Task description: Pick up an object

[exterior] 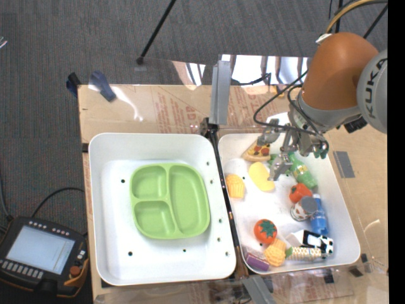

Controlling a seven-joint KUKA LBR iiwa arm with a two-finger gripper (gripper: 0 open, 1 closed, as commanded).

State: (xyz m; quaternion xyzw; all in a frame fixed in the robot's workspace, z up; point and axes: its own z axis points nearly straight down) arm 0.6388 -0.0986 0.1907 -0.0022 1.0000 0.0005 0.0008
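Nearest the camera, the small toys crowd the front corner of the right bin (349, 233): a pineapple (275, 253), a tomato (265, 230) and a blue bottle (318, 216). Nothing is lifted yet, so the pick is not done. The gripper (283, 163) hangs low over the yellow piece (261, 176) near the back wall; I cannot tell if its jaws are open. The left bin (101, 170) holds a green tray (169, 201), with free floor around it.

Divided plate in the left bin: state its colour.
Light green. The divided plate, with three compartments, shows plainly in the camera view against the white left bin.
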